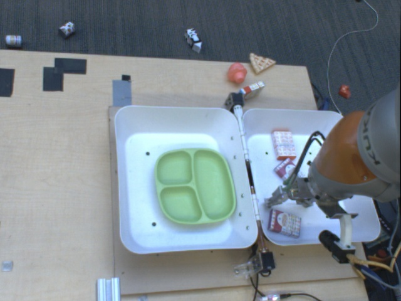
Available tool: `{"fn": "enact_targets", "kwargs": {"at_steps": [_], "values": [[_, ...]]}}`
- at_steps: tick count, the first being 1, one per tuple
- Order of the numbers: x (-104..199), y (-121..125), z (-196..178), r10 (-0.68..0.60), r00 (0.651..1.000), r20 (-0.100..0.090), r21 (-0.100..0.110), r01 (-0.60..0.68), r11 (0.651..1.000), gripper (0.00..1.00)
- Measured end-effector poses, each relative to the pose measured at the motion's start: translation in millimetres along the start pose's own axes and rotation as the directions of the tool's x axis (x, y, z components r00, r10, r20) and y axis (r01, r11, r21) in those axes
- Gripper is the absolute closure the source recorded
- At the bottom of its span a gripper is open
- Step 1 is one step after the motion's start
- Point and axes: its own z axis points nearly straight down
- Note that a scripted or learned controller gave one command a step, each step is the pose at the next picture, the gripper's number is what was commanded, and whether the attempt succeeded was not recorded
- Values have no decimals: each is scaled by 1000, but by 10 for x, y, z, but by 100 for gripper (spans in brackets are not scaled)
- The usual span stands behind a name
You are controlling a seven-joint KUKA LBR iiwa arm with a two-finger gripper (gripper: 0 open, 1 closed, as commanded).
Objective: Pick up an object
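packets, three, in the right bin (369, 227), red and white. item one: small box (284, 222) lying flat near the bin's front edge, printed face up. item two: crumpled red packet (285, 167) mid-bin, partly behind the arm's cable. item three: pale carton (282, 143) with red print, toward the back wall, just behind item two. none is lifted; all rest on the bin floor.

gripper (280, 196): hangs low over the right bin, between the small box and the crumpled red packet, nearer the left wall. metal tips point toward the divider. whether the fingers stand apart or together, an onlooker cannot tell from this angle; nothing is visible between them.

arm (351, 155): grey, orange band above the wrist, reaching in over the right bin and covering much of its right half.

step in hand, by judgement: approach, with the grasp not yet made. next move likely calls for settling on one packet, the small box seeming nearest, centring the tips over it, descending to the floor and closing before any lift.

left bin (135, 168): holds a green divided plate (195, 185), three compartments, flat at centre.

bench (56, 187): wooden, with a red ball (237, 73) and a pizza-slice toy (261, 62) near its back edge.
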Motion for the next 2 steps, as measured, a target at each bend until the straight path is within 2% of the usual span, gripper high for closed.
{"fn": "enact_targets", "kwargs": {"at_steps": [1, 2], "values": [[7, 25, -114, -3, 1000, 0, -6, 3, 1000, 100], [8, 24, -113, -2, 1000, -1, -6, 2, 1000, 0]]}}
